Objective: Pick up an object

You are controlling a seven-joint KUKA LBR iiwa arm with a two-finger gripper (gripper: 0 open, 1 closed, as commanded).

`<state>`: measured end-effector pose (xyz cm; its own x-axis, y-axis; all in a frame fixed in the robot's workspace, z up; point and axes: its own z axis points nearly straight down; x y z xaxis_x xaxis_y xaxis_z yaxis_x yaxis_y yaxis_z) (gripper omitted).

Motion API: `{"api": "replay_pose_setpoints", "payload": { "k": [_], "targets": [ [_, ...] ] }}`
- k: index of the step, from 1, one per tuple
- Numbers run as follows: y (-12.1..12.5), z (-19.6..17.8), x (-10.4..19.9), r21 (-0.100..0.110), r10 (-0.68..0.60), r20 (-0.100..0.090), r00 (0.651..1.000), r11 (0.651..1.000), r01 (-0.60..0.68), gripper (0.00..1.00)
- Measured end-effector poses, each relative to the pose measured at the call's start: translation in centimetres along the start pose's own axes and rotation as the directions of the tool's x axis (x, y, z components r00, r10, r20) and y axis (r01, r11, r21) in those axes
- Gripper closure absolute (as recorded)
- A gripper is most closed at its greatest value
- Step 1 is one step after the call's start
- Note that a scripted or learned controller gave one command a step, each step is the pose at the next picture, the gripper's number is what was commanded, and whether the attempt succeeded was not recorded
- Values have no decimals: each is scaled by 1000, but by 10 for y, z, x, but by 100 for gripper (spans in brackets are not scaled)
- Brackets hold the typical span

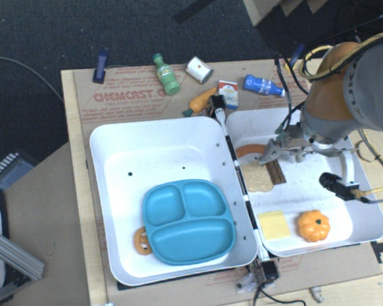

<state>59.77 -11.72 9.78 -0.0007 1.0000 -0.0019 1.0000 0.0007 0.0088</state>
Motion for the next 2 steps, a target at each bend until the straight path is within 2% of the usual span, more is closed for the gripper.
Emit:
{"api": "replay_pose_setpoints", "payload": {
  "k": [1, 2],
  "targets": [
    [-20, 10, 18, 2, 2, 1, 1000, 1000, -2, 0],
    [6, 11, 6, 3, 0, -1, 1000, 1000, 0, 0]
  ]
}}
